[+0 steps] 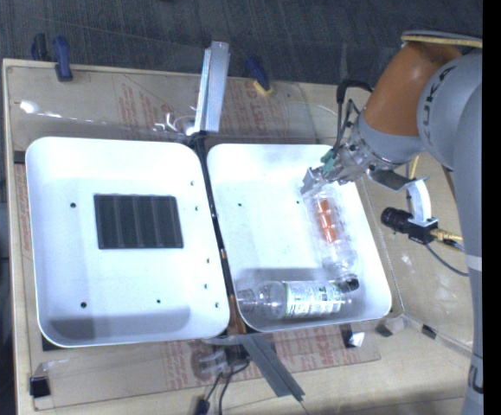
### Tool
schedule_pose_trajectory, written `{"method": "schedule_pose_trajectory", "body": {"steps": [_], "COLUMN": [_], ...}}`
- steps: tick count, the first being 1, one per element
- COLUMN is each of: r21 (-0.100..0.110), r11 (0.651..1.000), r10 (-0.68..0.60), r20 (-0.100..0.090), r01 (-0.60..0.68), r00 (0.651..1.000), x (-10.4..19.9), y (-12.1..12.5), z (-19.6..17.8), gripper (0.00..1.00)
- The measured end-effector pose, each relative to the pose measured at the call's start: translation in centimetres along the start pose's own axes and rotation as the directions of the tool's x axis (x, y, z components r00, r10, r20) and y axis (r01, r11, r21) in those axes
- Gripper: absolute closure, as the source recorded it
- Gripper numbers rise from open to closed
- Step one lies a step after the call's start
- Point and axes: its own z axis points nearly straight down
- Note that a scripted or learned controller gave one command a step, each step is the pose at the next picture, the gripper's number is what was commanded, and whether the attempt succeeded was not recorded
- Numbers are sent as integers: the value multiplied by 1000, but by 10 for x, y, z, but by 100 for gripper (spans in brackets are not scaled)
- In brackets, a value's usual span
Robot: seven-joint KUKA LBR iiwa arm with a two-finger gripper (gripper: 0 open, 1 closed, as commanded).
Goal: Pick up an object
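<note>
Clear plastic bottles: two, both in right bin [233, 232]. Orange-label bottle [330, 227] along its right wall; white-label bottle [298, 298] along its near wall. Left bin [51, 249]: one dark ridged tray [138, 221]. Gripper [319, 178] at the orange-label bottle's far end, arm bent over the right bin's far right corner.

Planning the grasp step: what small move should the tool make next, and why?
Probably lower straight down: the tool sits at the upper end of the orange-labelled bottle in the right bin, with nothing visibly between its fingers yet.
</note>
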Motion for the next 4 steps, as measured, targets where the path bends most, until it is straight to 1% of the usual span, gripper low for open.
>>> {"method": "schedule_pose_trajectory", "body": {"steps": [1, 2, 3, 4], "r21": [0, -3, 3, -1], "r11": [1000, 999, 989, 976], "r10": [0, -46, -150, -218], "r20": [0, 1, -4, 0], "r01": [0, 46, 150, 218], "r00": [1000, 999, 989, 976], "x": [0, -5, 2, 1], "y": [0, 18, 0, 6], "z": [0, -4, 9, -15], "gripper": [0, 0, 0, 0]}}
